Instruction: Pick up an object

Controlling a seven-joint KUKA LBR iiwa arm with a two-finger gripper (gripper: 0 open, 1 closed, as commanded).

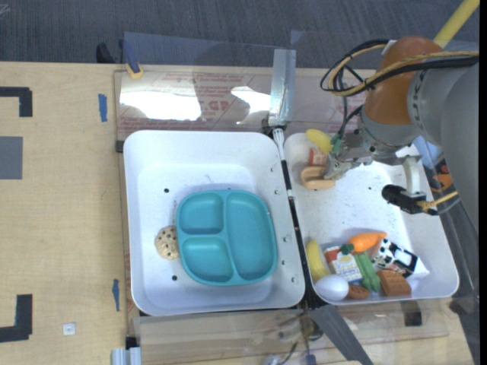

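Presently logged, right bin (426, 226), far-left corner: tan bun-shaped toy (315, 178), lying on the bin floor, with a small red-and-white piece (316, 157) just behind it and a yellow lemon-like piece (318, 140) at the very corner. Gripper (338, 158) lowered right beside this cluster, tip close over the bun's right end; contact not discernible, state of the pincer not discernible, nothing seen gripped.

Same bin, near edge: heap of toy food, comprising a yellow banana-like piece (314, 258) against the left wall, white egg (332, 287), orange carrot (366, 242), small printed carton (346, 266), green piece (367, 272), brown block (395, 283), black-and-white item (397, 257). Middle of the bin floor bare, speckled.

Left bin (144, 173): teal three-compartment tray (226, 236), set slightly toward the near right; speckled cookie (167, 242) touching the tray's left edge.

Arm (449, 97): grey, orange band above the wrist, black and yellow cables looped at it, entering from the right.

Surface: light wooden bench (53, 226) with black corner marks and blue tape tabs; clear plastic sheet (190, 97) and upright metal bracket (283, 90) behind the bins. Dark grey carpet (228, 6) beyond the bench.
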